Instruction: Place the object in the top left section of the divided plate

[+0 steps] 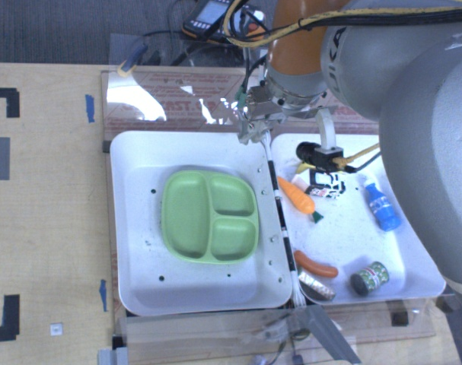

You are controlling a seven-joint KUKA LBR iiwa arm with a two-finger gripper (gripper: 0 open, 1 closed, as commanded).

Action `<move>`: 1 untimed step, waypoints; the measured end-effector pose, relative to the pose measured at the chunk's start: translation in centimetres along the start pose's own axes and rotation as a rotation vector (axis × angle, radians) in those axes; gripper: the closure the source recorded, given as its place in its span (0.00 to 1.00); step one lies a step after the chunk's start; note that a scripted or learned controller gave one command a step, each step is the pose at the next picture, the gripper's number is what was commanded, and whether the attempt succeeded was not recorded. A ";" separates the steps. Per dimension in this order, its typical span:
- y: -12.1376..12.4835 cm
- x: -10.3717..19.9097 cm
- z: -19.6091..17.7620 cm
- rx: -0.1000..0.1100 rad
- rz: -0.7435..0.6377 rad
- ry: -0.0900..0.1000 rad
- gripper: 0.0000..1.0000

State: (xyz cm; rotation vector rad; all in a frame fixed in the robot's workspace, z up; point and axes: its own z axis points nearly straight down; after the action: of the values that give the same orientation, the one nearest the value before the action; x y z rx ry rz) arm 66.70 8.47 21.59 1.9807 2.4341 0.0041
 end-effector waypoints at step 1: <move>0.3 1.8 8.7 0.002 -0.269 0.002 1.00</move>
State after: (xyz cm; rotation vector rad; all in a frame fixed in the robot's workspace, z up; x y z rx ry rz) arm 66.67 10.30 12.87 1.6374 2.6799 0.0026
